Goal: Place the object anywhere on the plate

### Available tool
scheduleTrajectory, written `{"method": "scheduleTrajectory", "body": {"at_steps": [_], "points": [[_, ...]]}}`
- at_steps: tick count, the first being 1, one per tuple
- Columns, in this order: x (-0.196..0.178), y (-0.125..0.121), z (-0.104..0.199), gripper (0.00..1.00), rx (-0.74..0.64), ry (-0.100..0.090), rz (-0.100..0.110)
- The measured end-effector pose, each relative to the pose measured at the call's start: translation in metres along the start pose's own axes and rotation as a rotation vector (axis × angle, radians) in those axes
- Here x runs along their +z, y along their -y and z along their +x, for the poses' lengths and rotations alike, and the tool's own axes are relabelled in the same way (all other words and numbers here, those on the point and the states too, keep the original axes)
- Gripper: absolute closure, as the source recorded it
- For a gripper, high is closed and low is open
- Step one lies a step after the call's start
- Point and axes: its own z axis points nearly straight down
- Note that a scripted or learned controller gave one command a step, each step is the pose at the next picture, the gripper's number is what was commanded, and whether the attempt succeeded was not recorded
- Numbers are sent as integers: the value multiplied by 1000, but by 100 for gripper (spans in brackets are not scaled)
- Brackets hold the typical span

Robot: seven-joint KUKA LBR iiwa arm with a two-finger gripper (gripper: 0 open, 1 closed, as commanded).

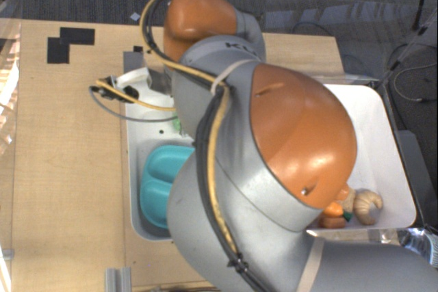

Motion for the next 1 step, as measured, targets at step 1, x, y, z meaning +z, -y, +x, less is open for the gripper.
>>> {"method": "scheduleTrajectory", "body": {"at_steps": [1], "points": [[0,0,-1,100,10,0,1]]}}
